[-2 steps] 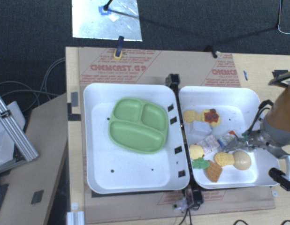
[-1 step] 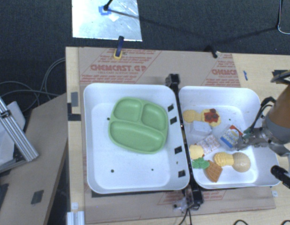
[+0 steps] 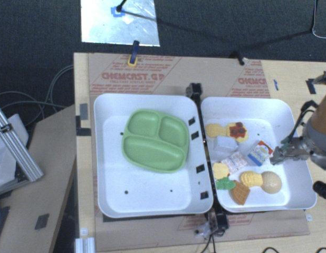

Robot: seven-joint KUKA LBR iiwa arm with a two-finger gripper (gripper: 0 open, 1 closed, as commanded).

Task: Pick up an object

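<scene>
You have two white bins side by side on the bench [image 3: 126,70]. The left bin [image 3: 107,141] carries a green compartment tray [image 3: 155,140], lying flat near its middle. The right bin [image 3: 289,157] holds the pick candidates, bunched toward its left and lower half, likely because they were tipped in loose: nothing is sorted or aligned.

Note the cluster. A red-and-yellow piece [image 3: 236,130] sits toward the top. A small blue-and-white packet [image 3: 258,153] lies mid-bin. A round tan item [image 3: 271,183] touches a yellow ridged one [image 3: 250,179] near the front wall. A waffle-brown piece [image 3: 240,193] and a small green piece [image 3: 224,184] sit just left of those.

The pincer [image 3: 283,154] hangs at the right bin's right side, just beside the blue-and-white packet, with the arm coming in over the rim. You cannot tell from this angle whether it is open or closed, and nothing is visibly between its tips.

Judgement: the pick is not yet made. The packet is the nearest candidate; its neighbours lie close, so expect crowding on approach.
</scene>
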